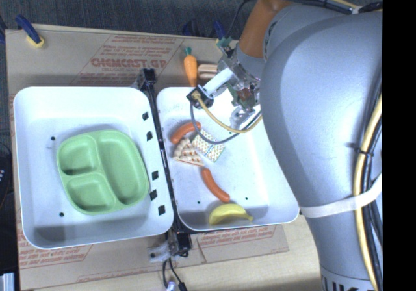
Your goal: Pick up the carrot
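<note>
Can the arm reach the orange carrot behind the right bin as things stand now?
Probably yes. The orange carrot with the green top lies on the cardboard outside the right white bin, uncovered, with nothing on it. The pincer hangs close by, over that bin.

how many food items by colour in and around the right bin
Orange: 3 (small orange carrot with green top on the cardboard behind the bin, two orange sausage-shaped pieces)
Yellow: 1 (yellow banana)
Tan: 1 (tan waffle-patterned wedge)
Total: 5

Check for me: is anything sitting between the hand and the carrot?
Nothing visible. The carrot lies on the cardboard just beyond the right bin's far rim, and the hand hangs over that bin's far end, close to its right.
</note>
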Available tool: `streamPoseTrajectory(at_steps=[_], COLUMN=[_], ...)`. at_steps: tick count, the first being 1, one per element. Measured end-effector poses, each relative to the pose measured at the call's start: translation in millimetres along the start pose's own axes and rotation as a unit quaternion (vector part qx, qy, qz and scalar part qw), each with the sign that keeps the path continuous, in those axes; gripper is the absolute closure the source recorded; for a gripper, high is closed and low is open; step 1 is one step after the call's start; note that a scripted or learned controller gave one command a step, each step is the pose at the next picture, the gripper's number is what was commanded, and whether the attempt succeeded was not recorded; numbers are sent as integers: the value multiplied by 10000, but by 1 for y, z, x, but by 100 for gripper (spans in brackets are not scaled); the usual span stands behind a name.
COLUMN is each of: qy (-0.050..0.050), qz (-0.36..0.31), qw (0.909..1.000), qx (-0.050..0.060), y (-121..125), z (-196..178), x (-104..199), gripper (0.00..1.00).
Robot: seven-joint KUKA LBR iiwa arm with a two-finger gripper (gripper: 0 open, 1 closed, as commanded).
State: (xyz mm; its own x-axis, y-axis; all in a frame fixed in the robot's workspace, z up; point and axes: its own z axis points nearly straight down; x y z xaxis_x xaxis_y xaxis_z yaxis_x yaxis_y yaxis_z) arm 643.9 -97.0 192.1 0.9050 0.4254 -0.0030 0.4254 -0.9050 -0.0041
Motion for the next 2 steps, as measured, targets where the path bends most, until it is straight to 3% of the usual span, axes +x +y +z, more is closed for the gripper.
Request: streamPoseTrajectory(at_steps=[1, 2], qy=[16, -2], qz=[737, 705], qw=[9973, 9975], qx=[-3, 13], y=[10, 9], z=[97, 86], x=[-13, -13], gripper=[0, 100])
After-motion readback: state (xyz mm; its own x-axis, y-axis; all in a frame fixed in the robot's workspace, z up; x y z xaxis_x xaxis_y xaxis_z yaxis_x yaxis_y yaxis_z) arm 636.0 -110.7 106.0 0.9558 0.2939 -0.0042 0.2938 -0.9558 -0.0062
